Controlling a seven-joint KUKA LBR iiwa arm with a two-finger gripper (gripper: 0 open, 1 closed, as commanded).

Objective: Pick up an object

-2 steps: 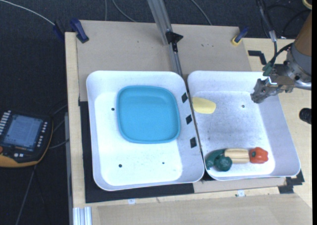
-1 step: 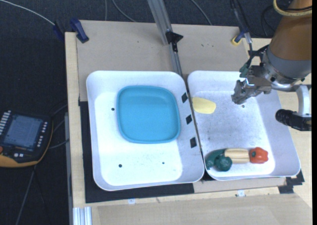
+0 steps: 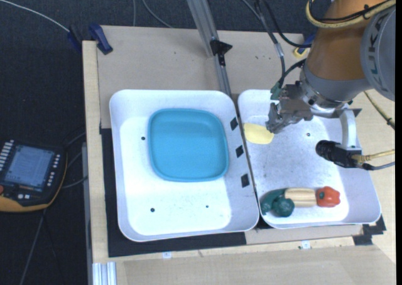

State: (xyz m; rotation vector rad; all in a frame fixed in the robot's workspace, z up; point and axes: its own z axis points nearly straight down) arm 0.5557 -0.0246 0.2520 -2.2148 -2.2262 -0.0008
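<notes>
Gripper [image 3: 277,120] hovering over right bin [image 3: 370,196], jaw state unclear.
Smooth pale-yellow oval object [image 3: 257,134] lying at its 8 o'clock, touching or apart unclear.

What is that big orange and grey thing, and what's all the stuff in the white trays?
That big thing is a robot arm. It reaches in from the right side of the picture, and a computer program tells it how to move. At its end is a gripper, a sort of hand with two fingers. The camera sits above the bench and looks down at a slant.

On the bench are two shallow white trays. The left bin has a blue plate lying in it. The right bin has a pale yellow object near its top left corner, and along its bottom edge a green toy, a tan piece and a red toy in a row.

The gripper is low, right beside the yellow object. I can't tell from here whether it is holding it.
</notes>
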